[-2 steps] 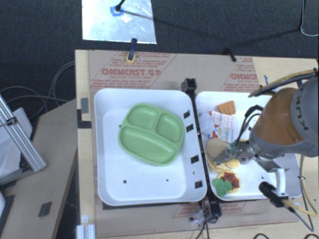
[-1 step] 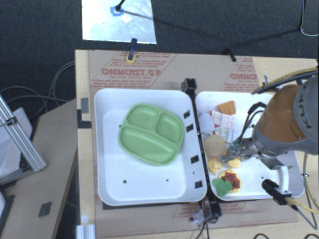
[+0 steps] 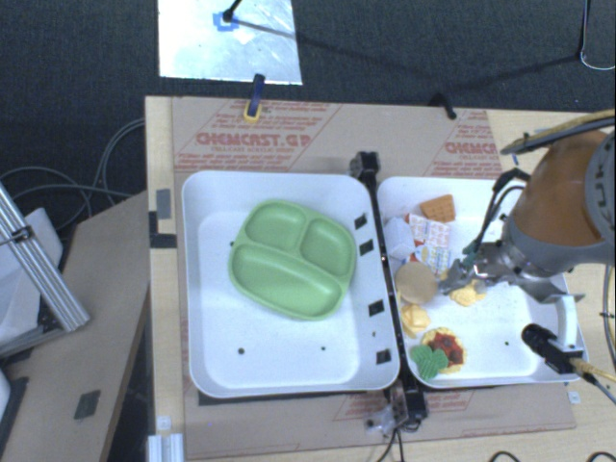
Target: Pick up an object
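A bench topped with printed brown board point(image 3: 289, 138) is carrying two shallow white bins side by side, seen from above at a slant. The left bin point(image 3: 207, 354) is holding a pale green divided plate point(image 3: 292, 258), lying flat near its middle with three compartments facing up. The grey arm with its orange band point(image 3: 563, 200) is reaching in from the right over the right bin point(image 3: 500, 354), its gripper point(image 3: 460, 279) hanging low among a scatter of toy food at that bin's left side. From where I am standing, I cannot tell whether the jaws are released or clenched, as the wrist is hiding them. Just beside the gripper, a round tan disc point(image 3: 417, 282) is lying against the bin's left wall, and a small yellow piece point(image 3: 469, 296) is sitting right below the fingertips. A white packet with red print point(image 3: 423, 234) is resting toward the far end, touching an orange cracker-like square point(image 3: 438, 207). Nearer the front, another yellow piece point(image 3: 415, 319) is lying by the wall, and a green and red item point(image 3: 438, 351) is sitting close to the near rim.
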